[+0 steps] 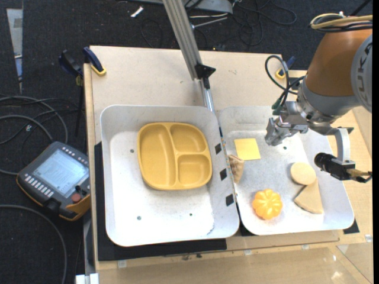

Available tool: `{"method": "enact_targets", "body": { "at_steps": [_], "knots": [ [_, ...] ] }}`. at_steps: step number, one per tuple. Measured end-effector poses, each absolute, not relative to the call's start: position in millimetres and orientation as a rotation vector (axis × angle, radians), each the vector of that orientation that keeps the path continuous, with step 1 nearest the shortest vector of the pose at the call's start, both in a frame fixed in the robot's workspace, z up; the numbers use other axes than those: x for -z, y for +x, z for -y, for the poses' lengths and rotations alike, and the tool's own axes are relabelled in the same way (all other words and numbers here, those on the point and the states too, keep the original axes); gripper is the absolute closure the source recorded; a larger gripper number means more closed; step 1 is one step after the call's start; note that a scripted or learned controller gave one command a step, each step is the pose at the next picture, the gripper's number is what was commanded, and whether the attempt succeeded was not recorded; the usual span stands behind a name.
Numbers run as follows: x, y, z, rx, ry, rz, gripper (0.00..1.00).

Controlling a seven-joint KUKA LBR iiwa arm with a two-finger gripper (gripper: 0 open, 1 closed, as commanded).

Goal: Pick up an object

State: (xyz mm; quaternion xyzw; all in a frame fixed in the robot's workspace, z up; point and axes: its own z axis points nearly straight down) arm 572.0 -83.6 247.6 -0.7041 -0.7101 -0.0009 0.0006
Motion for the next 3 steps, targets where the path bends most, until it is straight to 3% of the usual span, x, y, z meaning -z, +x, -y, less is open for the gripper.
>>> {"method": "enact_targets", "body": {
  "at_steps": [3],
  "knots": [
    [-255, 583.2, -72, 0.003, -2.211, 2.231, 1.00]
  ]
}}
